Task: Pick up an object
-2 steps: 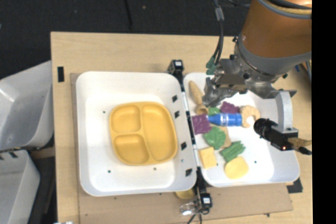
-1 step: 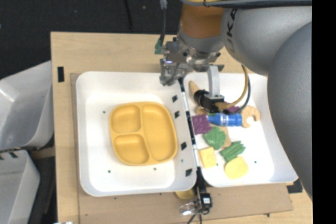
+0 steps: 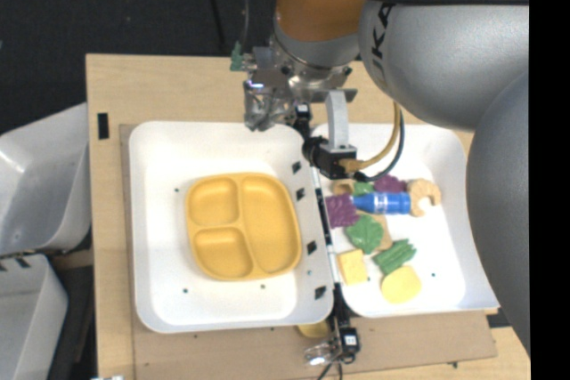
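Grey and orange KUKA arm [image 3: 427, 40] across the top right, reaching in over the far side of both bins. Beneath everything, pale wooden bench [image 3: 107, 93]. On it, left white bin [image 3: 151, 191] and right white bin [image 3: 445, 218], touching along the middle. Near the left bin's centre, yellow three-compartment plate [image 3: 242, 225], lying flat. Gripper [image 3: 264, 109] hanging at the left bin's back rim, close to the dividing edge; spread or pressed together, impossible to tell from this angle. Things to pick, clustered in the right bin's left half, apart from the gripper: blue bottle [image 3: 383, 203] on its side, touching purple grapes [image 3: 387, 184] behind it, with a tan pretzel [image 3: 425, 191] at its right end; green leafy piece [image 3: 365, 233] just in front of the bottle; purple leafy piece [image 3: 340, 211] just left of it; second green piece [image 3: 394, 255] nearer the front; yellow disc [image 3: 401, 285] at the front; yellow block [image 3: 352, 266] beside the disc, near the dividing wall.
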Controlling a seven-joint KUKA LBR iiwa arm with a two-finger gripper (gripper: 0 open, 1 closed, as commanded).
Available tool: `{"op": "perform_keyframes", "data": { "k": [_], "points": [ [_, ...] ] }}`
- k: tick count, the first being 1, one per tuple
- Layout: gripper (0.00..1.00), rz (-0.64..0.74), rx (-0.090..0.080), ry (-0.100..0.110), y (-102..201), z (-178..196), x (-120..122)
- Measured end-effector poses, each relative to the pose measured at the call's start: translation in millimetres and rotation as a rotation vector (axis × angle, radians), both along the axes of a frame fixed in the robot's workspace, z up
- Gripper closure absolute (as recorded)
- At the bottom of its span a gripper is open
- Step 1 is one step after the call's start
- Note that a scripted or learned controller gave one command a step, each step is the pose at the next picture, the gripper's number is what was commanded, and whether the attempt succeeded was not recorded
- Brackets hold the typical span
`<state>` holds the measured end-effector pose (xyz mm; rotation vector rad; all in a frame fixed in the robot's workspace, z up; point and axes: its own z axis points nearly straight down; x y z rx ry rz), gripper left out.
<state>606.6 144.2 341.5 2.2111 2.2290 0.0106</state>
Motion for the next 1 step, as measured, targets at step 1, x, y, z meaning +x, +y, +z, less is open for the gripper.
{"op": "perform_keyframes", "data": {
  "k": [1],
  "points": [
    [1.00,0.000,0.003,-0.009,36.0,123.7,-34.2]
  ]
}}
